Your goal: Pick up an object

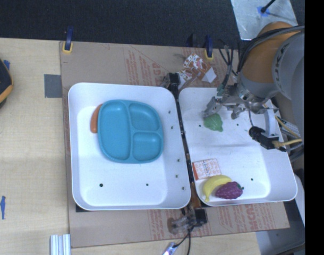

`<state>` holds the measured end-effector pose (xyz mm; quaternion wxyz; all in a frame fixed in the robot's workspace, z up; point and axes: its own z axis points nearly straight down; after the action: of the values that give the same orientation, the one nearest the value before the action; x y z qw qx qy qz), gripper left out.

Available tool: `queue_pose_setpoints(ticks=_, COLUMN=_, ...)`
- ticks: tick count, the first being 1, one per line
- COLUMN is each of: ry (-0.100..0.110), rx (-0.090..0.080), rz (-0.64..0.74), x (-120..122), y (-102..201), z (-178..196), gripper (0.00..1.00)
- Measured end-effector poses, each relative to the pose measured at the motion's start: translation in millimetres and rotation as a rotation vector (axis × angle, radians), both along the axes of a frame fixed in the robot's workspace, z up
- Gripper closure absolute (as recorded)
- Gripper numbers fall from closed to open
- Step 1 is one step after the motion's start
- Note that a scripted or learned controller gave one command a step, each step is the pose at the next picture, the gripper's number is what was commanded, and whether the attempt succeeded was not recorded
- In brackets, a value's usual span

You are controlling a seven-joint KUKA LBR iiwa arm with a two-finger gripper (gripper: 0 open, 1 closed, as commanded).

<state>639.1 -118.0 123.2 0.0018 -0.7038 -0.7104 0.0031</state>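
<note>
Camera view: tool (pixel 221 110) hovers at the green toy's (pixel 214 122) 12 o'clock, approach step, grip state unclear; next, descend and close.

A pale wooden bench (pixel 29 158) fills most of the scene, its grain running sideways. A brown cardboard sheet (pixel 125 62) with faded red print lies flat on it, held along the far edge by two blue-and-yellow clamps (pixel 68 40). A grey strip of tape (pixel 52 85) sits just left of the cardboard. Beyond the bench the floor is dark carpet (pixel 125 7), with a pale sheet (pixel 260 9) lying on it at the upper right. Light is even and soft.
</note>
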Motion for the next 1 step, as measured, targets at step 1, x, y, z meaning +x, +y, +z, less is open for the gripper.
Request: queue_pose_setpoints(ticks=1, ry=-0.007, rx=-0.001, rz=-0.003, x=17.1, y=-6.8, z=-31.6, gripper=0.0)
